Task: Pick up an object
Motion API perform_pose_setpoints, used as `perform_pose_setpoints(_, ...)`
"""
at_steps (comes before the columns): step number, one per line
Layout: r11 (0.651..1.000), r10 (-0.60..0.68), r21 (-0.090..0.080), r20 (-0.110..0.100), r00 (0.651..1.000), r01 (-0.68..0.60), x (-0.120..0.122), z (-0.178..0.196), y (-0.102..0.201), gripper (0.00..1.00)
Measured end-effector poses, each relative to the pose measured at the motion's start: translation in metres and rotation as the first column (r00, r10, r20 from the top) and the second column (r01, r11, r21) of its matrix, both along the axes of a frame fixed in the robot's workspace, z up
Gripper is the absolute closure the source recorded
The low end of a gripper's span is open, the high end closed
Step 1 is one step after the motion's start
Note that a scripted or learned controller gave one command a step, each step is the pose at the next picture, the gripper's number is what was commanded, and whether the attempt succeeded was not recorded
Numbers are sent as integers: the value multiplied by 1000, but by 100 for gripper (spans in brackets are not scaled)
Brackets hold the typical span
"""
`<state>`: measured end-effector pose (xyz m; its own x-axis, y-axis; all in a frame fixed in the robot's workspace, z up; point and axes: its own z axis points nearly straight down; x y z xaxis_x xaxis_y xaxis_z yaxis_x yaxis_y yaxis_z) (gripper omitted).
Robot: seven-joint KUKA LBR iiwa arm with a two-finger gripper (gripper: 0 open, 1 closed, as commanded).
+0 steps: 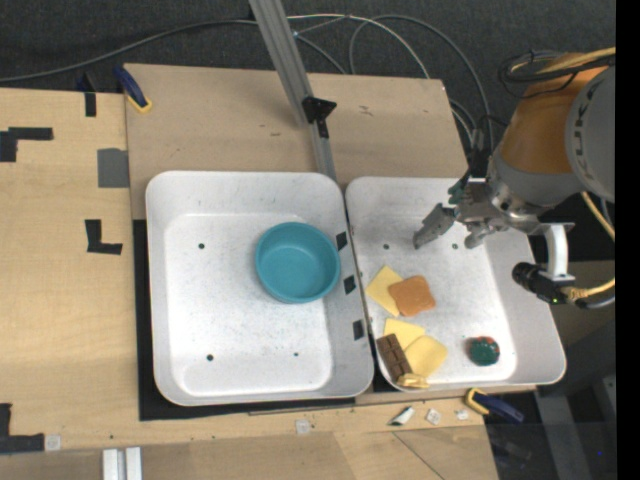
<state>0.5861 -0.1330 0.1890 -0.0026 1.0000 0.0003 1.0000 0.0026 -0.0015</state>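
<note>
Two fingers (432,230) of the gripper (450,233) are spread apart with nothing between them, hanging over the upper part of the right bin (520,298). Below them lie yellow slices (382,290), a toast piece (411,295), a brown bar (393,356) and a green ball (484,350); a blue bowl (296,261) sits in the left bin (180,268)

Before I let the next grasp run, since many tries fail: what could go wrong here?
The yellow slices, brown toast piece and dark bar overlap in the right bin, so a pinch may catch several or slip. The green ball may roll off. The gripper hangs above bare floor.
</note>
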Motion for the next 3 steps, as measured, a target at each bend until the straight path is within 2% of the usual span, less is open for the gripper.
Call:
perform_pose_setpoints(1, 1000, 0, 0, 0, 1000, 0, 0, 0, 0, 0)
perform_pose_setpoints(2, 1000, -1, 0, -6, 1000, 1, 5, -62, 0, 0)
perform_pose_setpoints(3, 1000, -2, -1, 2, 1000, 2, 5, -100, 1, 0)
